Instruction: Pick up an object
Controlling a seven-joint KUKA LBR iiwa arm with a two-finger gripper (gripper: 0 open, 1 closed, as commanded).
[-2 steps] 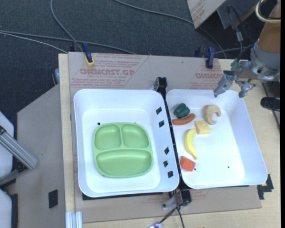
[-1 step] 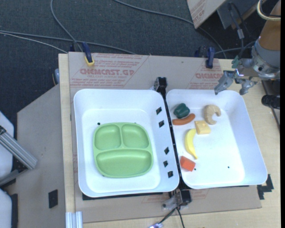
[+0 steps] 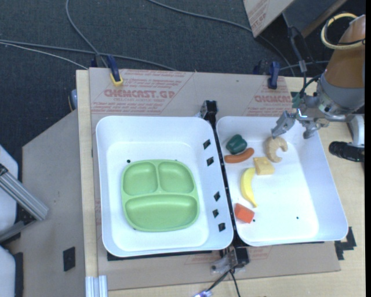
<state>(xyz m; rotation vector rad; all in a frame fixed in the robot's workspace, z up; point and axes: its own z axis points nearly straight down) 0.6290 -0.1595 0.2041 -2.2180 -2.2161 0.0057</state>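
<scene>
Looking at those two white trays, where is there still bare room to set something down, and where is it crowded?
The right bin has bare floor across its right half and near edge, right of the banana and orange piece. Its left side is crowded: green piece, sausage, cheese cube, cashew-shaped piece. In the left bin, the green plate leaves just a white margin.

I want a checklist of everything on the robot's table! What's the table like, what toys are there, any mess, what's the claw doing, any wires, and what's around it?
Surface: bench with two white bins side by side, left bin and right bin.
Job's things: in the right bin, a green piece, hot dog, croissant, cheese cube, banana, orange piece.
Clutter: green divided plate in the left bin.
Grippers: gripper above the right bin's far edge, beside the croissant, holding nothing.
Cables: grey cables on the floor.
Surroundings: dark carpet, cardboard box.
</scene>
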